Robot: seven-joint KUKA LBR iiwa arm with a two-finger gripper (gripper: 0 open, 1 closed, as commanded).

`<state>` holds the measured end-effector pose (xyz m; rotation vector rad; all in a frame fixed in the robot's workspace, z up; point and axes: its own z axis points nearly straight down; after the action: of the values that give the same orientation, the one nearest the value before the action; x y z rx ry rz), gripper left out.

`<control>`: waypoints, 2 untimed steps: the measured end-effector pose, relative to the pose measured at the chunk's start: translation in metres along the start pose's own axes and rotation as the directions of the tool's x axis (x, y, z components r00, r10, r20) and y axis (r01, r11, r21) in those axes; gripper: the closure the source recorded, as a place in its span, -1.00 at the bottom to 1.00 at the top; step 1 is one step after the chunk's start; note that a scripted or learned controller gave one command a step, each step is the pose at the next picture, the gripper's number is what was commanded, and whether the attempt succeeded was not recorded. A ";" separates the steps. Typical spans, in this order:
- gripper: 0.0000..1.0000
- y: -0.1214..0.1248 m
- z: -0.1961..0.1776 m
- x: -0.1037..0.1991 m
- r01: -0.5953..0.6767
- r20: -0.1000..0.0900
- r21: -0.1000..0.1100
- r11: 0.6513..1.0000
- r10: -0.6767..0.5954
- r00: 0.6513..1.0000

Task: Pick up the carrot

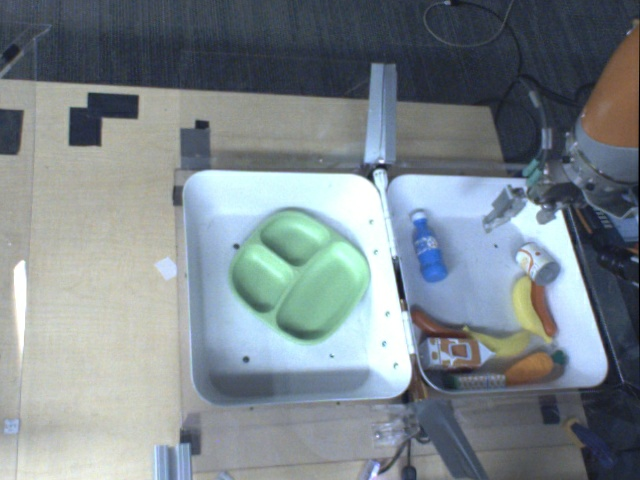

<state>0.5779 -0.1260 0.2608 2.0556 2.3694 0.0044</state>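
The carrot (528, 368), orange with a green tip at its right end, lies against the front wall of the right bin (470, 203), in the front right corner. It touches a yellow banana (521, 306) and sits beside a brown carton (447, 352). My gripper (522, 211) hovers over the back right part of that bin, far behind the carrot. Its fingers (499, 208) stand apart with nothing between them.
A blue bottle (428, 247) lies at the right bin's left side. A small can (537, 261) and a red-orange sausage (544, 313) lie near the banana. A red pepper (432, 320) lies by the carton. A green divided plate (299, 274) sits in the left bin (210, 218).
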 end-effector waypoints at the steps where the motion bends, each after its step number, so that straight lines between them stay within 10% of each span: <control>1: -1.00 -0.080 0.079 -0.005 -0.117 0.000 0.002 0.993 0.117 0.993; 2: -1.00 -0.019 0.171 0.033 -0.274 -0.001 -0.007 0.962 0.274 0.962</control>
<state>0.5556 -0.0962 0.0895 2.3603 2.0592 0.0136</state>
